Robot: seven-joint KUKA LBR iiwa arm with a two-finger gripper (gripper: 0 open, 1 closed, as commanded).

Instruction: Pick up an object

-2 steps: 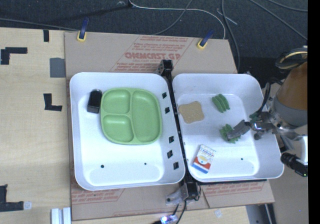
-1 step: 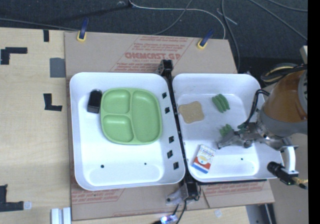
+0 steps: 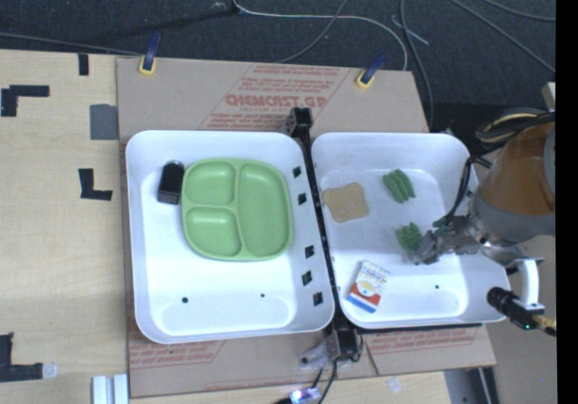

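Note:
The right bin (image 3: 452, 154) holds a tan flat square (image 3: 346, 202), a dark green piece (image 3: 398, 185) near the back, a second green piece (image 3: 408, 235) lower down, and a small white, red and blue carton (image 3: 368, 286) near the front. My gripper (image 3: 428, 248) is low in the right bin, right beside the second green piece on its right. The arm's grey and orange wrist (image 3: 519, 190) rises over the bin's right rim.
The left bin (image 3: 144, 239) carries a green divided plate (image 3: 237, 210) with a small black object (image 3: 171, 183) to its left. A black clip strip (image 3: 312, 212) runs along the seam between the bins. Cables lie on the dark surface behind.

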